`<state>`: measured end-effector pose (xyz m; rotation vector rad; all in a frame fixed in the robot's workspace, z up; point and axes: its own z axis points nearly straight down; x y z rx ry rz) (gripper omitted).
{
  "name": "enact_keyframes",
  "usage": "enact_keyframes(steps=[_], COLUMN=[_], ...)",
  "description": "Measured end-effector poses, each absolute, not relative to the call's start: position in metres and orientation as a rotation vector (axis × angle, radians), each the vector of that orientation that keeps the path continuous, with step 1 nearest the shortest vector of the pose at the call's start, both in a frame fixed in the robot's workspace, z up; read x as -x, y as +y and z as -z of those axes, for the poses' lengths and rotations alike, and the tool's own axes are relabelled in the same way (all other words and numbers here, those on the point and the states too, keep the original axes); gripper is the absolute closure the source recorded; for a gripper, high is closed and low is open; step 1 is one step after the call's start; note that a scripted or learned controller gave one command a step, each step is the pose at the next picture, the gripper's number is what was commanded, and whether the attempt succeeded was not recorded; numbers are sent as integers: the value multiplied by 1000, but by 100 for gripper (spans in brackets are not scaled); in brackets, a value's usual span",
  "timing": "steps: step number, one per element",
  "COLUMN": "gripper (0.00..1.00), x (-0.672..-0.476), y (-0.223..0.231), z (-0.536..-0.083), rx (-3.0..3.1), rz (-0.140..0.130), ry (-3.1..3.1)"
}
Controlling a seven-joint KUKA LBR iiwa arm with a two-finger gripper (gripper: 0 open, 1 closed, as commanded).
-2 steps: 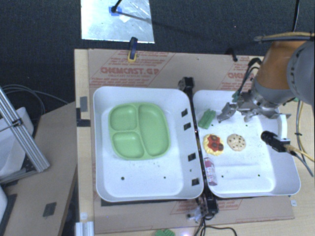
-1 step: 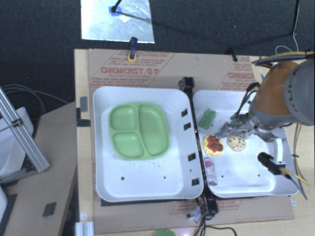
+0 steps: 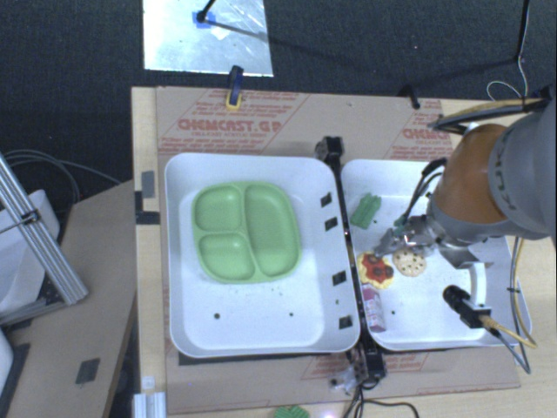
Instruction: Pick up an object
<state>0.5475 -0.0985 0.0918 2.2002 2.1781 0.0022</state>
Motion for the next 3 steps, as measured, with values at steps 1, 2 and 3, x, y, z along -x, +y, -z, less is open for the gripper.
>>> enact_keyframes(steps=[1, 2, 3], gripper=[100, 0, 0], x=[-550, -549, -563], y=[-95, -94, -97], z=[-103, -102, -84], rx=[-2202, -2203, -2219], rz=[-12, -12, -1], ry=[2188, 2190, 2222])
